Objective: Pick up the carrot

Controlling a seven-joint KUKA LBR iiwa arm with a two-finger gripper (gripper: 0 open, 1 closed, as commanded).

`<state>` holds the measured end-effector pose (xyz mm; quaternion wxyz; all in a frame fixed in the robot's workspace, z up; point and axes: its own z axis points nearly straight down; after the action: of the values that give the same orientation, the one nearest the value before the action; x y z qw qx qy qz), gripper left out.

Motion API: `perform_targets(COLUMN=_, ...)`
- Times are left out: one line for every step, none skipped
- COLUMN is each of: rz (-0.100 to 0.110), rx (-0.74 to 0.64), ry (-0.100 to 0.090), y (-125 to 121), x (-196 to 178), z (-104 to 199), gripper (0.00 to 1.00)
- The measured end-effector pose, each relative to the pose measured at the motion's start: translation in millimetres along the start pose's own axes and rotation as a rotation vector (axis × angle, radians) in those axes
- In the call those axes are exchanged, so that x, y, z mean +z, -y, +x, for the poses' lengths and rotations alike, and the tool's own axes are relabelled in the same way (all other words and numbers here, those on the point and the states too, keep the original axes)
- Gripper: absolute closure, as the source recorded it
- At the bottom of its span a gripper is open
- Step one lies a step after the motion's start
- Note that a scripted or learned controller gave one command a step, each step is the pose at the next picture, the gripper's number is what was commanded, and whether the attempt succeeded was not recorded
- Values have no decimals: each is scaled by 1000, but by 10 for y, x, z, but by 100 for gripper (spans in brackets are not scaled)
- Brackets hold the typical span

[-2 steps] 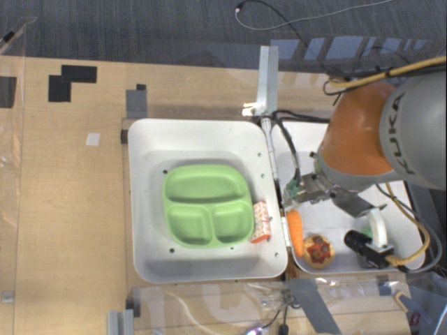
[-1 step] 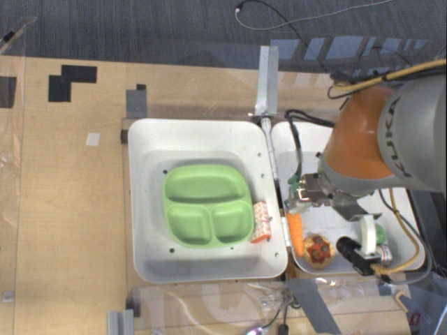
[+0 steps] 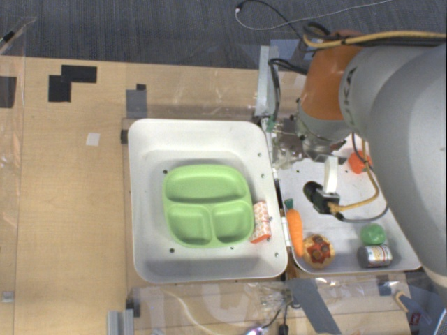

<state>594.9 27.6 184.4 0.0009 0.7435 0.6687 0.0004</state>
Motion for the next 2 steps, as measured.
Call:
perform_targets(rz=-5, rx=143, ry=-1, y=-748, x=-1735, z=-391, gripper=100)
perform_targets(rz=2, rx=462, ry=0, y=-382, x=0, z=-102, gripper=100)
